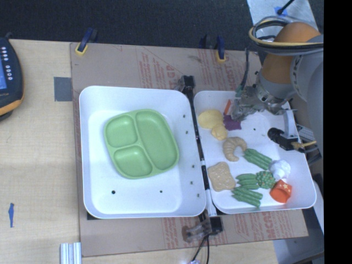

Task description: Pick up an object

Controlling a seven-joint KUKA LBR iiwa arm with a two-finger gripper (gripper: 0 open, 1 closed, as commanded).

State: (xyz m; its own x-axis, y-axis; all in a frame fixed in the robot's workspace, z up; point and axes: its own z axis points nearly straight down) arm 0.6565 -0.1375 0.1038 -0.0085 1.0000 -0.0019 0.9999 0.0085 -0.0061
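I cannot tell how the fingers [237,114] stand; they hang over the far-left part of the right bin [300,202], at a small purple piece [232,124] beside the yellow pieces [212,121]. To grasp well, descend straight and close across its short side. Its long axis is too small to judge.

Looked smooth, glossy plastic: white bins [91,147], green divided plate [141,143]. Seemed matt, printed cardboard: sheet [132,65] beneath. Appeared pale wood: bench [33,164].
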